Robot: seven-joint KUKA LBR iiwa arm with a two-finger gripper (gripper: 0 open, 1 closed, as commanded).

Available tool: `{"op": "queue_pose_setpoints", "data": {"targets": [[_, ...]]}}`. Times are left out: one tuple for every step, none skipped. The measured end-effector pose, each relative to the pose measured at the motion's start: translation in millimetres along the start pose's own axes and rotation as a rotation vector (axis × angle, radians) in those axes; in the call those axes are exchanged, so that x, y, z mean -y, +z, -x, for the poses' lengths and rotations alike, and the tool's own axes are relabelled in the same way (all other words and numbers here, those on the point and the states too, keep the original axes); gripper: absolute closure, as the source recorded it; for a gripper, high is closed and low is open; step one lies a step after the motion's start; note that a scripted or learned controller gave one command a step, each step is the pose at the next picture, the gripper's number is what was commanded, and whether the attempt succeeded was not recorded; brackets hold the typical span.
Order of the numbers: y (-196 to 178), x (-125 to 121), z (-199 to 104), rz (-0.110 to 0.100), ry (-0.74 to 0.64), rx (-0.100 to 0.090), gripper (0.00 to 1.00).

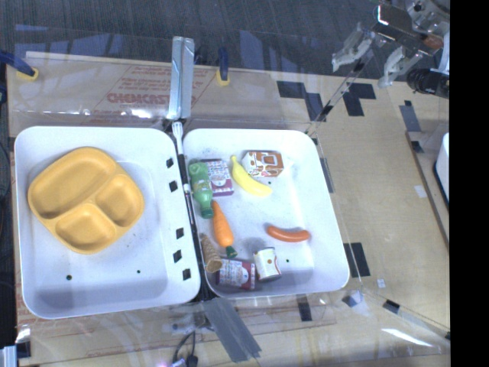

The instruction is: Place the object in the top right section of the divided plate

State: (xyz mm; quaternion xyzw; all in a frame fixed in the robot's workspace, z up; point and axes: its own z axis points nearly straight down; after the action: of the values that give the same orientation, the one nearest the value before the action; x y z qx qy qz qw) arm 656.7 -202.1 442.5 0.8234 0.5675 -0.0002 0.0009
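The yellow divided plate (84,197) lies in the left bin (99,285), turned at an angle, with nothing in its three sections. The right bin (313,205) holds the loose objects: a banana (250,180), a small brown-and-white carton (262,163), a green bottle (202,191), a carrot (221,225) and a sausage (288,234). My gripper (370,58) hangs high at the upper right, beyond the right bin's far corner. It is open, with nothing between its fingers.
Also in the right bin are a purple-and-white box (219,176), an ice cream cone (211,255), a dark red can (238,274) and a small carton (267,264). A metal post (181,79) stands behind the gap between the bins.
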Motion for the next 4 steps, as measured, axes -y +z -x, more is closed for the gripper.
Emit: {"op": "queue_pose_setpoints", "data": {"targets": [[0.8,-0.1,-1.2,-0.005,-0.159,-0.001,0.0],[0.2,0.5,-3.0,-0.005,-0.377,-0.001,0.0],[-0.6,-2.8,5.9,-0.001,-0.57,0.0,0.0],[-0.7,-2.8,6.5,-0.001,-0.558,0.0,0.0]]}}
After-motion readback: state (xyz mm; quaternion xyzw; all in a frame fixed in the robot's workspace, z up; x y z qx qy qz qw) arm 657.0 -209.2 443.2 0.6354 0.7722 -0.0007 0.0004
